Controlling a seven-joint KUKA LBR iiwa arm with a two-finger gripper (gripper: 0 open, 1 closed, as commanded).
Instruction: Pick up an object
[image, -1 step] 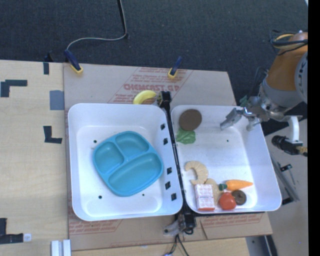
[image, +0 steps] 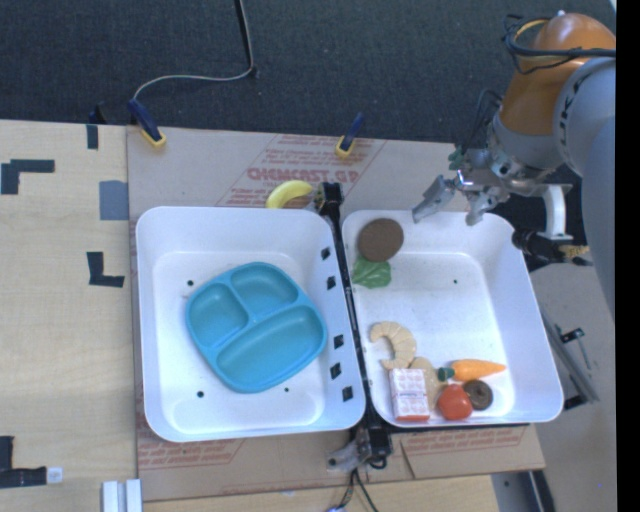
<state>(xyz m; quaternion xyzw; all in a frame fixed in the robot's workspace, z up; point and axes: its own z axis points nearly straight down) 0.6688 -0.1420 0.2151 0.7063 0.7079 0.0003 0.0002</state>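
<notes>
We note the gripper (image: 455, 207) spread open and empty over the right bin's (image: 535, 300) far rim, the brown round cookie (image: 381, 238) nearest, just leftward

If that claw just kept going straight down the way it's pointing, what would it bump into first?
Probably the right bin's far rim or the bare white floor just inside it; the gripper hangs there. Depth is hard to judge.

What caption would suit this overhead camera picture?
Gripper open above the right bin's far rim; toy food inside, blue tray in the left bin.
</notes>
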